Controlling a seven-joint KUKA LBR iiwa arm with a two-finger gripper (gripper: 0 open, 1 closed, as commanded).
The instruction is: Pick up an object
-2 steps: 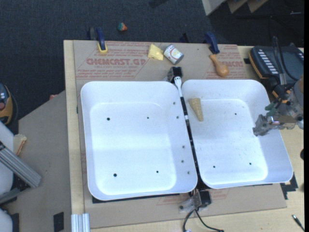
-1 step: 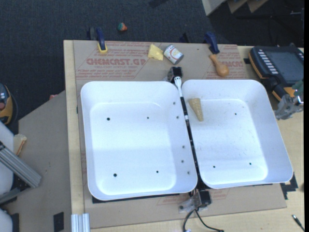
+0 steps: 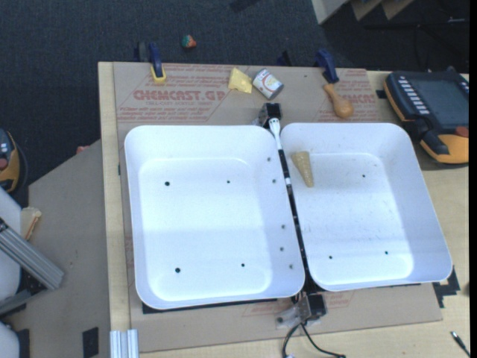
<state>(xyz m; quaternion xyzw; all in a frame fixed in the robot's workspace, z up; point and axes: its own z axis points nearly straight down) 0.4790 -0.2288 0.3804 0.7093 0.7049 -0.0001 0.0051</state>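
a small tan cone-shaped object [image 3: 302, 167] lies in the right shallow white bin [image 3: 417, 200], near its upper-left corner, tip pointing down the view. the left shallow white bin [image 3: 141, 200] sits touching beside it on the brown board table [image 3: 119, 103]. the end effector's state cannot be told. a yellow wedge [image 3: 240, 81] rests on the table above the bins.
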